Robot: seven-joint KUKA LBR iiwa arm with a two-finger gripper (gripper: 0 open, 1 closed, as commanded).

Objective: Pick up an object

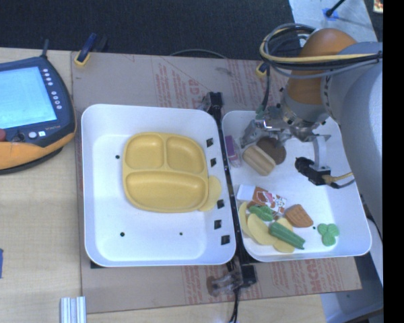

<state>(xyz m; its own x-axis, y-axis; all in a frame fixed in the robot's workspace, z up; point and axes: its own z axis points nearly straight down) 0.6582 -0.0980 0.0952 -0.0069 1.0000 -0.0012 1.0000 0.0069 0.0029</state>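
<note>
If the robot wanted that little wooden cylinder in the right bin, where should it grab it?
Probably across the round sides of the wooden cylinder, coming straight down from above. It lies on its side, tilted, on the right bin floor, so its curved flanks are exposed; the gripper hangs just above it.

Bright, even light overexposes the white bins (101,180), with soft shadows and mild overall blur.

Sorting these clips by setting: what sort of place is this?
Probably a robotics lab test bench: a grey arm with an orange band, two shallow white bins of toy food, and a handheld control pendant with a screen.
</note>
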